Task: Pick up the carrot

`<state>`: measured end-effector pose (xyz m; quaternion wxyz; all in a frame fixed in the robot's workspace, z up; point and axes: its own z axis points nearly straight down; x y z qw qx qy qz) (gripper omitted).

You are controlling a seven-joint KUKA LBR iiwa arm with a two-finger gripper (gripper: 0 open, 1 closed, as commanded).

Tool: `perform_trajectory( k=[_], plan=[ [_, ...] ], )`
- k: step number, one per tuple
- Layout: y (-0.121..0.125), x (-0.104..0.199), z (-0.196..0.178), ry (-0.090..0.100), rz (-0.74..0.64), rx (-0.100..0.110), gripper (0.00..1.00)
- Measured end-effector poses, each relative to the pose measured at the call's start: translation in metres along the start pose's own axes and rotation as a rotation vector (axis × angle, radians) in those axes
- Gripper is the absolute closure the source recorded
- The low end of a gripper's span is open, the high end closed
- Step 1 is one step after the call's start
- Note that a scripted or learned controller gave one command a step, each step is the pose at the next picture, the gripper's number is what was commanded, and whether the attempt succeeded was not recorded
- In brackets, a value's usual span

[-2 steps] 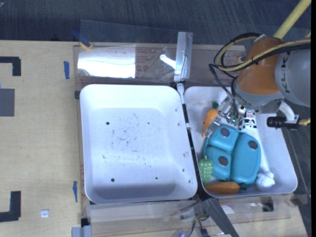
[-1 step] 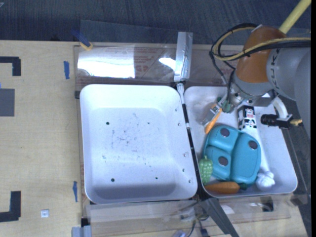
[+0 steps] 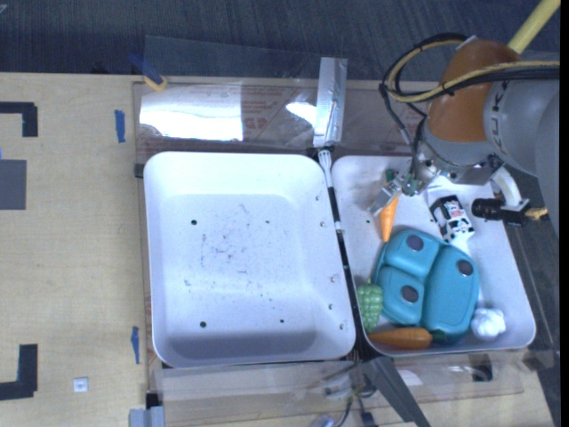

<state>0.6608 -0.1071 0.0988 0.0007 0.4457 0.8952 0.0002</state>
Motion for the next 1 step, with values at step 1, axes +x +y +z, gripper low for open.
perform_trajectory(
  k=[1],
  plan=[
    [0.027, 0.0342, -0.0899, -0.004, 0.193, -0.007, 1.0]
  ],
)
